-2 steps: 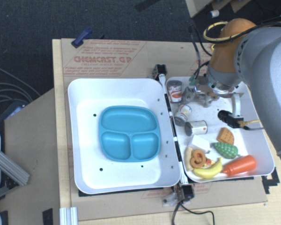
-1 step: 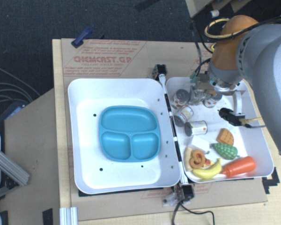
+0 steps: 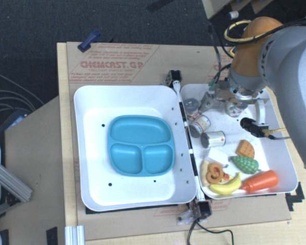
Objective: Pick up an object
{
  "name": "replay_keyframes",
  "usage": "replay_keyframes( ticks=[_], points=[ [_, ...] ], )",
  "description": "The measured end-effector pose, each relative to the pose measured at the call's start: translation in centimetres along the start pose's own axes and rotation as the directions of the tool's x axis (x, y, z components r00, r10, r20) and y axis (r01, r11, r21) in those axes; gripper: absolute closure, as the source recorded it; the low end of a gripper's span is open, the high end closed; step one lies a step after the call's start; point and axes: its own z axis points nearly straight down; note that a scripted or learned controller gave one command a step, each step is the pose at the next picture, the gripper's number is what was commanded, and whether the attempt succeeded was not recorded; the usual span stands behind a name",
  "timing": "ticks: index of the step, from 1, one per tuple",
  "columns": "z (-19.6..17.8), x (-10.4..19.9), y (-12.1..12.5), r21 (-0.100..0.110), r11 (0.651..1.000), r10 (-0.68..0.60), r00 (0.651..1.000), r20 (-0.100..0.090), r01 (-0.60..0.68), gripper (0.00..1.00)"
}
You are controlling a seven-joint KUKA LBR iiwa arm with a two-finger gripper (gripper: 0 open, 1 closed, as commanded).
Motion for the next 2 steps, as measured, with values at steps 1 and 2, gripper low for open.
replay_keyframes(
  ticks=[1, 2],
  points=[
    [0.9, 0.9, -7.3, -0.028, 1.0, -0.01, 1.0, -0.011, 0.009, 0.0],
    [1.2, 0.6, -0.1, 0.008, 1.0, -0.011, 1.0, -0.012, 0.011, 0.0]
  ],
)
